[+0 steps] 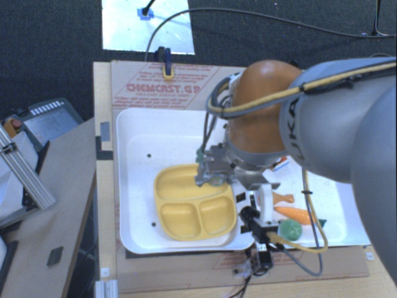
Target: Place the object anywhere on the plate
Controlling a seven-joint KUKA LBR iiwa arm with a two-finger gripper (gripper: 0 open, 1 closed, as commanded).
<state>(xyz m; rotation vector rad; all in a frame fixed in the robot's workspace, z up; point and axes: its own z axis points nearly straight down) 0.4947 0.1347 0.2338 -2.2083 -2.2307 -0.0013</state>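
Observation:
A yellow plate [193, 208] with three compartments lies in the left white bin [136, 166], toward its front right. My gripper [209, 176] hangs over the plate's far right rim, above the large back compartment. The arm's orange band and grey body hide most of what lies beneath it. In the right bin [338, 213] lie an orange carrot [295, 215], a green ball [289, 230] and a small orange piece [283, 197] next to a white piece [267, 201].
The grey arm covers most of the right bin. Black cables and a connector [260, 253] hang over the bench's front edge. A cardboard sheet [161, 85] lies behind the bins. A grey metal rail [25, 172] stands off to the left.

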